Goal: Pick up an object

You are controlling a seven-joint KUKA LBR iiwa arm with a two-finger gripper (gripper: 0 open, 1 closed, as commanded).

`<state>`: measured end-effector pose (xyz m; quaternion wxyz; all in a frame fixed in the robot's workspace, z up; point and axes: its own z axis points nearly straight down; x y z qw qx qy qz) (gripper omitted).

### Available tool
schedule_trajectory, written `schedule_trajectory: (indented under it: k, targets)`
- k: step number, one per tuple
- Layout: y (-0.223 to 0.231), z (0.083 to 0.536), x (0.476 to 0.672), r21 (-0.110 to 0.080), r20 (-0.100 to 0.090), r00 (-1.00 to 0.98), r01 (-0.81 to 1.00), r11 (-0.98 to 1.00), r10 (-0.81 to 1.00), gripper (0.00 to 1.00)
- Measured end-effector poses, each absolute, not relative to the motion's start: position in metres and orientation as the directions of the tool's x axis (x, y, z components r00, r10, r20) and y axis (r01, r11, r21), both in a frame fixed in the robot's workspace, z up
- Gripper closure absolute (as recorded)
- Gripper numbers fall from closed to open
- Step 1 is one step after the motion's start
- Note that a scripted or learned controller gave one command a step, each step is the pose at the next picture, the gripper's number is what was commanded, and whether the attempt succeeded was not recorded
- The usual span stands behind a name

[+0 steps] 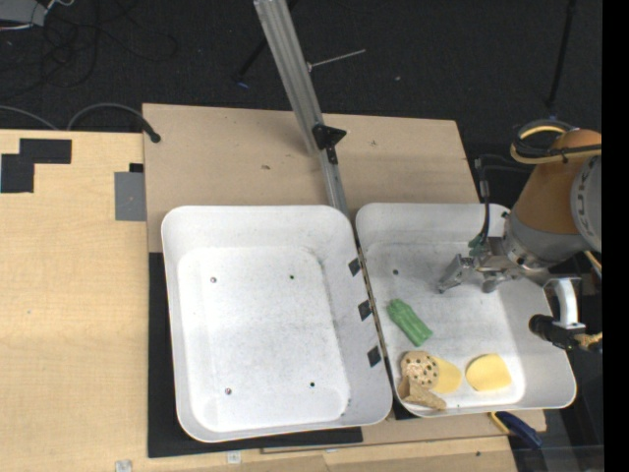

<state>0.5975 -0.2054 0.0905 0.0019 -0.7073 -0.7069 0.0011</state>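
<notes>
My gripper [468, 281] hangs over the upper right part of the right bin [432, 226], its two grey fingers spread apart with nothing between them. Below and left of it a green oblong object [409, 322] lies near the bin's left wall. At the bin's front sit a brown speckled cookie-like piece [421, 367], a flat yellow piece [447, 377] beside it, a tan wedge [426, 397] and a pale yellow round object [488, 373]. All of these lie apart from the gripper.
The left bin [187, 239] stands alongside, sharing a divider with black clips [364, 309]. A slanted metal rail [295, 77] rises behind the bins. The arm's orange and grey wrist [555, 200] enters from the right.
</notes>
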Motion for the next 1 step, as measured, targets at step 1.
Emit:
schedule_trajectory:
  k: [1]
  targets:
    - [-0.2058, 0.1011, 0.5976, -0.004, 0.001, 0.001, 1.000, -0.001, 1.000, 1.00]
